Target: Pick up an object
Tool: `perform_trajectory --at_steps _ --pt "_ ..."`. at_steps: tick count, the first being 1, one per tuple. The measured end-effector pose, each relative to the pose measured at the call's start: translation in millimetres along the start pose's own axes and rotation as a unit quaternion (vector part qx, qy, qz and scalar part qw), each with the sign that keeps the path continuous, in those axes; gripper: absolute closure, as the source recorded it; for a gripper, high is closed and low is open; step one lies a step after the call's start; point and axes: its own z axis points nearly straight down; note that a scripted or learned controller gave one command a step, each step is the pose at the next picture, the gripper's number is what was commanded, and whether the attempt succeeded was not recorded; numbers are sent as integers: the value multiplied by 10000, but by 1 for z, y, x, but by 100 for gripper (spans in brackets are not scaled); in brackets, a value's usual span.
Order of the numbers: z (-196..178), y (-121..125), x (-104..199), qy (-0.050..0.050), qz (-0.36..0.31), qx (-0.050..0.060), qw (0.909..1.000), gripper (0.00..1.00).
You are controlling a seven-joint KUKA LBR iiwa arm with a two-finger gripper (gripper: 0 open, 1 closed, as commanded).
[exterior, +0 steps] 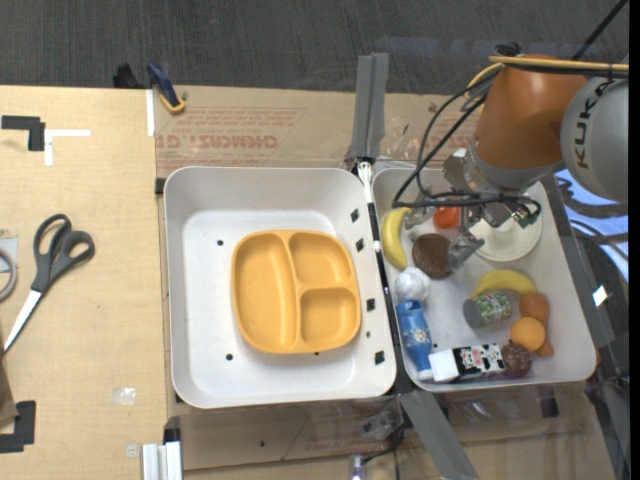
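Objects to pick: a cluster of small things lies in the right bin, at the right of the frame.
Scissors: at the far left on the wooden bench, black handles uppermost, blades running down toward the left edge.
Blue clamp: upper left, at the top corner of the brown cardboard sheet.
Left bin: white, centre of the frame, holding a yellow divided plate with three compartments, set near its middle.
Divider post: grey, upper centre, standing above the seam between the two bins.
Banana: against the left wall of the right bin, curved, upright in the frame.
Brown round object: just right of the banana, near the gripper.
White crumpled item: below the brown round object, beside the left wall.
Blue bottle: below the white item, lying along the left wall.
Black and white carton: lower edge of the right bin, lying flat.
Gripper: low over the upper part of the right bin, beside the brown round object; jaw opening cannot be told, nothing seen held.
White dish: just right of the gripper.
Second banana: below the dish.
Green can: touching the second banana's lower side.
Orange fruits: lower right of the bin, beside the can.
Arm: orange band at upper right, grey link at the frame's right edge.
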Motion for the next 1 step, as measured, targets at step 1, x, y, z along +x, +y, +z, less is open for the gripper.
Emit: perform_trajectory --at_steps 1 --pt "-12 -2 -2 -43 26 18 10000 100"
